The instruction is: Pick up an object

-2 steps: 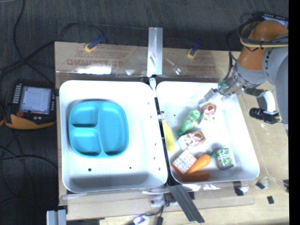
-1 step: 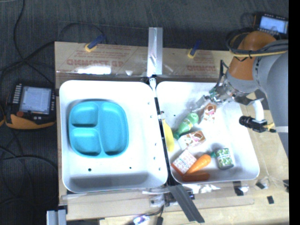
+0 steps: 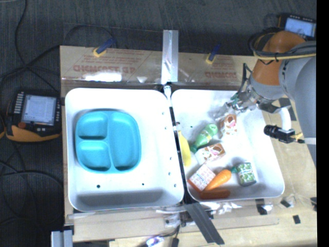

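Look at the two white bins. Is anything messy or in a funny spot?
A little. The toys in the right bin lie jumbled: the carrot rests tilted against a small box, and a yellow piece is squeezed against the wall between the bins. The blue tray in the left bin sits neat and flat.

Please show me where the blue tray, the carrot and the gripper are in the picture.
Blue tray (image 3: 109, 140): camera view, on its middle ridge.
Carrot (image 3: 220, 178): camera view, on its orange body.
Gripper (image 3: 237, 102): camera view, between its fingertips.
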Robot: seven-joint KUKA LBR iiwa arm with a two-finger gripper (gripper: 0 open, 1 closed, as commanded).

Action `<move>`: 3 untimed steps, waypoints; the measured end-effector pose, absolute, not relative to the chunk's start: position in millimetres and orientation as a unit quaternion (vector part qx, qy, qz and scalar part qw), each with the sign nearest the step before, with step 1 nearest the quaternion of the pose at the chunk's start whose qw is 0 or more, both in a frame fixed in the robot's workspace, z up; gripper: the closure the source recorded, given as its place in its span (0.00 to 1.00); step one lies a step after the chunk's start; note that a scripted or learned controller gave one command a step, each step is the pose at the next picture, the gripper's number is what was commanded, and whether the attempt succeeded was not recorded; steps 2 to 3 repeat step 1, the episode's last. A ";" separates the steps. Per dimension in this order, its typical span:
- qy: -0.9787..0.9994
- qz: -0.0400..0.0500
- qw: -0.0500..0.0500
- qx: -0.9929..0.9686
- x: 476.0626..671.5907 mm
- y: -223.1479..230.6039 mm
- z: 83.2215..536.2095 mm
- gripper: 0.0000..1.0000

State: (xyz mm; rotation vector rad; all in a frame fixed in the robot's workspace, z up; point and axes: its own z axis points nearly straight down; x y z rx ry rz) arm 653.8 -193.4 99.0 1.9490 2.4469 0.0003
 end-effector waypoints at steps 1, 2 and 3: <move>0.763 0.000 -0.001 0.646 601.9 -164.8 198.7 1.00; 0.763 0.000 -0.001 0.646 601.9 -164.8 198.7 1.00; 0.763 0.000 -0.001 0.646 601.9 -164.8 198.7 1.00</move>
